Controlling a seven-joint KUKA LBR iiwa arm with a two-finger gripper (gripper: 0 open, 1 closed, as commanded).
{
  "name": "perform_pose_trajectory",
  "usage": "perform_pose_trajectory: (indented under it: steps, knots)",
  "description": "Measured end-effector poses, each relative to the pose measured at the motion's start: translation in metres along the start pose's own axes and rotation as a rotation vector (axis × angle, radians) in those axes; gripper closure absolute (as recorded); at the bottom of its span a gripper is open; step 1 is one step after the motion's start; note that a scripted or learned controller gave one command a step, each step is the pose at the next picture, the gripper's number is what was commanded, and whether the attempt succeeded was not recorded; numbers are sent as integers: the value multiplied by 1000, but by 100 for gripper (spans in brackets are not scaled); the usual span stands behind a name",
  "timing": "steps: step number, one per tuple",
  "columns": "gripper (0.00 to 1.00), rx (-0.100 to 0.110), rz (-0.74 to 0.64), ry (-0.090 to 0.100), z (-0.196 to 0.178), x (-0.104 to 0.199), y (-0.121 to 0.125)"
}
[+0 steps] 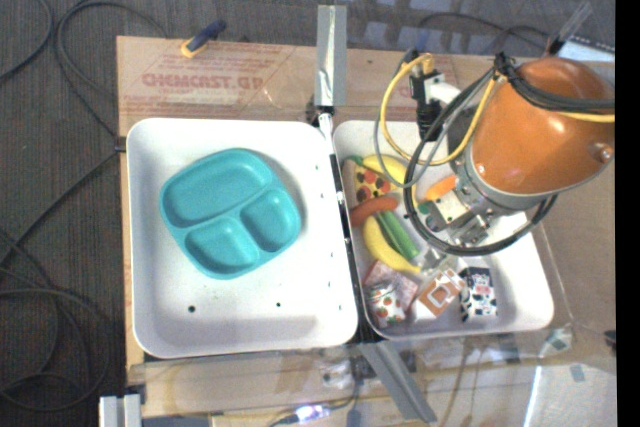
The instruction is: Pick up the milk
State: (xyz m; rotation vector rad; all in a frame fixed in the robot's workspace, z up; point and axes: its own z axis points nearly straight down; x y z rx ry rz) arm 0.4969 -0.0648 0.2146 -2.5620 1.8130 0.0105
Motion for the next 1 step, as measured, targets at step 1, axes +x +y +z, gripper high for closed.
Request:
perform_pose_trajectory:
  steps: [1]
  knots:
    - [100, -1, -298, 0, 3, 0, 15]
